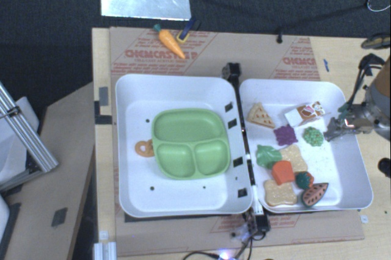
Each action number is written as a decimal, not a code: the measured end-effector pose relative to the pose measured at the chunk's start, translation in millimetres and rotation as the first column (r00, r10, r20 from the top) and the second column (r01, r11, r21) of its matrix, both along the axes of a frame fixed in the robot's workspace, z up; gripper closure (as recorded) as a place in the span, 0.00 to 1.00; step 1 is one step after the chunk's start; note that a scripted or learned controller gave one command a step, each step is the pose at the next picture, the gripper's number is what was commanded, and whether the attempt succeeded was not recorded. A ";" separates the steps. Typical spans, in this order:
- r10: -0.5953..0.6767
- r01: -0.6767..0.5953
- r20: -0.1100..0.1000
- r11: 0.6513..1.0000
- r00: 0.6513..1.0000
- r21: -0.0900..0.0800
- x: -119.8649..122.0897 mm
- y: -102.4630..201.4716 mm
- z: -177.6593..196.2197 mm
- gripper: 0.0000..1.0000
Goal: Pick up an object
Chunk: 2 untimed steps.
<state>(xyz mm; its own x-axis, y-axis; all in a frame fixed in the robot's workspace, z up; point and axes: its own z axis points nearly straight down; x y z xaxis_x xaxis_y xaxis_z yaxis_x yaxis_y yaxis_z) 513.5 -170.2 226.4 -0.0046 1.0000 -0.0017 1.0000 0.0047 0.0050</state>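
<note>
The right bin [351, 161] holds several toy foods: a pizza slice [261, 115], a purple grape bunch [285, 134], a green broccoli [313, 136], a white and red packet [308, 112], a leafy green piece [267, 155], an orange-red block [283, 171], toast [280, 193] and a watermelon slice [314, 194]. My gripper [339, 127] hangs at the bin's right side, just right of the broccoli and apart from it. I see nothing between its tips.
The left bin [131, 106] bears a green divided plate [190, 143] and a brown pretzel [145, 148] beside it. A toy carrot [171, 42] lies on the cardboard behind the bins. A black divider [239, 130] runs between the bins.
</note>
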 end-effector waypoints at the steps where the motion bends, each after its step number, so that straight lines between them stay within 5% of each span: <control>1: 0.006 -0.006 -0.001 1.000 1.000 0.003 21.2 60.3 2.2 1.00; 2: 0.006 -0.006 -0.004 1.000 1.000 0.004 23.3 110.8 3.3 1.00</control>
